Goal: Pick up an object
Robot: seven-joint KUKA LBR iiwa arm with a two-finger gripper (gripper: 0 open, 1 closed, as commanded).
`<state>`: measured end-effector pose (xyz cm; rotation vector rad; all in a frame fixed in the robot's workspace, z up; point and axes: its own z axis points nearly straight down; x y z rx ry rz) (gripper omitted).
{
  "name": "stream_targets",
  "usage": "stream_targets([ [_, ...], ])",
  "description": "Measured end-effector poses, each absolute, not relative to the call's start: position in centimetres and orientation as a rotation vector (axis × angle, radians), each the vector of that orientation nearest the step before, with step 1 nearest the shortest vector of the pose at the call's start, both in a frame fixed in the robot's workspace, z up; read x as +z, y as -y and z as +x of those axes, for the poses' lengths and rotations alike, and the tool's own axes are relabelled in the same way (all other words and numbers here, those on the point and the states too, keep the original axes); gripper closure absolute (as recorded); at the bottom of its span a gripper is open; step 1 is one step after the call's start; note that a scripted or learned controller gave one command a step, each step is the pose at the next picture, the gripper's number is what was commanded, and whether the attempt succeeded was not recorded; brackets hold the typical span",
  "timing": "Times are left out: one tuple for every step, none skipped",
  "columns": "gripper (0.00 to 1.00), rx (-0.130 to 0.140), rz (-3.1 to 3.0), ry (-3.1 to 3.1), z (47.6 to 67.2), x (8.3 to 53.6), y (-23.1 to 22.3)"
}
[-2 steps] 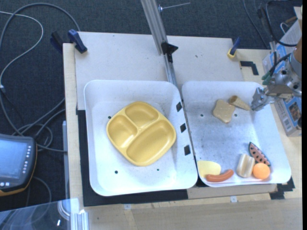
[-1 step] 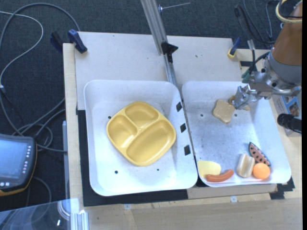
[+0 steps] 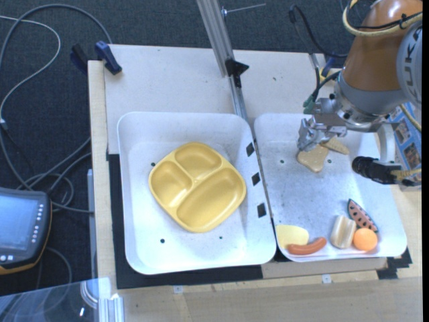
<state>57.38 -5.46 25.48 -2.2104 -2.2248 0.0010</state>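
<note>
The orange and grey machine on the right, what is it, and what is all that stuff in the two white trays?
That is a robot arm, and the picture comes from one camera fixed above the bench, looking down at a slant. At the arm's tip is a two-finger gripper, its grabbing tool. It hangs low over the far part of the right bin, right at a tan piece that looks like toy bread. I cannot tell from here whether it has hold of anything.

The left bin holds a yellow divided plate. Along the near edge of the right bin lie small toy foods: a pale yellow piece, a red sausage, a bread roll, an orange ball and a dark speckled slice.

The job is simply to pick one thing up.
</note>
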Motion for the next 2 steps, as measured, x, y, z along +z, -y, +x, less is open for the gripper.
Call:
stream_targets([
  [1.0, -0.002, -2.213, 2.228, 58.6, 24.8, -0.4],
  [1.0, -0.004, -2.213, 2.229, 60.1, 23.7, -5.9],
])
